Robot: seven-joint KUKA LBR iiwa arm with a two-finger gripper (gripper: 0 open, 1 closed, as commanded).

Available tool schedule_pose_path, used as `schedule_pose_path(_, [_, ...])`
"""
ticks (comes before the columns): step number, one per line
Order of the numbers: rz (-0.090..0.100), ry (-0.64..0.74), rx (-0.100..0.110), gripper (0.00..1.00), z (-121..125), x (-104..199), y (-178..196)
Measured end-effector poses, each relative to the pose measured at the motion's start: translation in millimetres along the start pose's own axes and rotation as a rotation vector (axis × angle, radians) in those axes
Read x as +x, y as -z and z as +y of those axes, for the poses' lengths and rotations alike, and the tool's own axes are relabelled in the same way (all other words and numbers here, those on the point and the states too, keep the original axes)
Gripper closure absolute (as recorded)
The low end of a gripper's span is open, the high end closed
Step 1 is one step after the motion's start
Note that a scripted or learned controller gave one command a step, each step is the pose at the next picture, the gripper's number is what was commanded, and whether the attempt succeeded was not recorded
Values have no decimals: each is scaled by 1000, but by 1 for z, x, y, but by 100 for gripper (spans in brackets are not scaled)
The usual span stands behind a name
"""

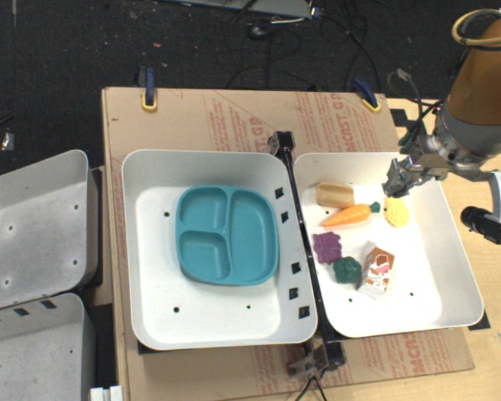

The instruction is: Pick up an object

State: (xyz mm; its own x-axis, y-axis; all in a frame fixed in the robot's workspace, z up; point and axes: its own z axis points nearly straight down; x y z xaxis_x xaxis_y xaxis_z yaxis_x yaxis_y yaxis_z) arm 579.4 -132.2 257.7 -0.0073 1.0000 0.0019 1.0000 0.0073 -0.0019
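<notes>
Claw [398,186] hangs over the right bin [451,257], just above a yellow toy [397,213]; its spread cannot be told. Toy carrot [347,216], bread piece [335,195], purple grapes [326,246], green toy [346,269] and small carton [377,272] lie close by.

dark speckled floor [50,48] with cables [334,32] behind a cardboard-topped bench [234,111].
</notes>
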Motion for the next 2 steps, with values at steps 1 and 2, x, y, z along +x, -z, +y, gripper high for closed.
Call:
schedule_pose_path(1, [-1,-1,1,100,-12,50,-13])
schedule_pose_path(2, [0,2,-1,100,-13,110,-9])
